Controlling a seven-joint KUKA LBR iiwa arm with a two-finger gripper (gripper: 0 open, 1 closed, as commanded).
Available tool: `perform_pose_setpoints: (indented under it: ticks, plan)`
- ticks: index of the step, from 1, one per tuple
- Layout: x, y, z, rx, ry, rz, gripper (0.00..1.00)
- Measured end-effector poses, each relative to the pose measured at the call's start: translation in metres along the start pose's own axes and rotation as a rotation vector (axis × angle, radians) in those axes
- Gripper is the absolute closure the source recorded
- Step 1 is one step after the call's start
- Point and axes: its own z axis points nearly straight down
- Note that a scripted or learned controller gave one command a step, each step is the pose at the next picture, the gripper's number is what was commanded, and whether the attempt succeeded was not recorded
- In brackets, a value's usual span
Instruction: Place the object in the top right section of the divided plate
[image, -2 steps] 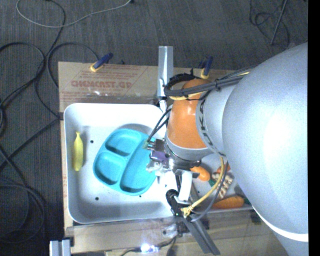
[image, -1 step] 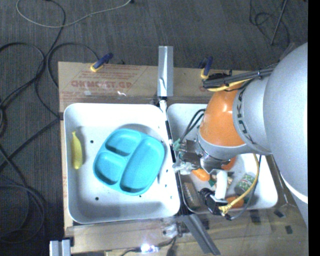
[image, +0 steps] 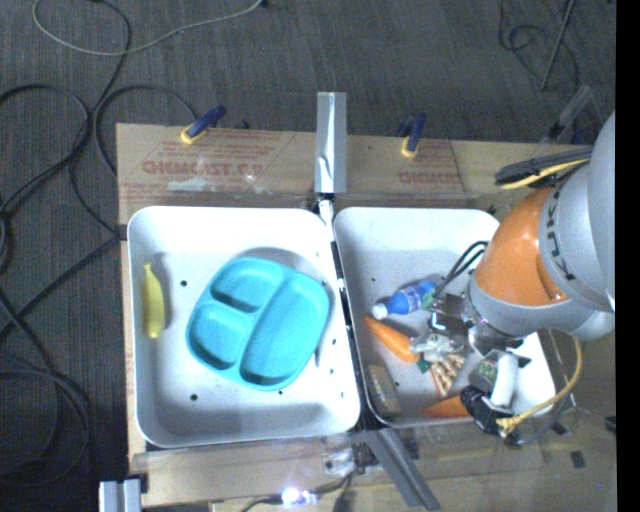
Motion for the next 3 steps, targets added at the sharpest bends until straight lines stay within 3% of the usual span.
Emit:
perform_pose_setpoints:
  ticks: [1, 2, 3]
  plan:
    - [0.013, 0.078, 0.043, -0.011, 0.004, 0.113, 1.00]
    - [-0.044, 0.078, 0.043, -0.017, 0.000, -0.296, 1.00]
    - [-0.089, 0.064, 0.043, -0.020, 0.000, -0.452, 1.00]
